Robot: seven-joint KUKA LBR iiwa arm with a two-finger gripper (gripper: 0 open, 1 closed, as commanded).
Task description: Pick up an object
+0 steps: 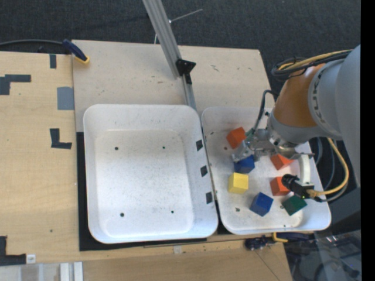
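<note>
Several small blocks lie in the right bin (316, 218): an orange one (236, 137), a blue one (244, 164), a yellow one (238, 182), a second blue one (261, 204), a green one (294, 205) and two orange-red ones (280, 185) (280, 161). My gripper (249, 149) is low in this bin, between the orange block and the first blue block, and seems to touch the blue block's top edge. The wrist hides the bin floor behind it.
The left bin (94, 127) stands beside the right one, their rims touching. A slanted metal pole (165, 31) ends at a black bracket (185, 67) behind the bins. Yellow and black cables (337, 177) run along the right bin's far side.
</note>
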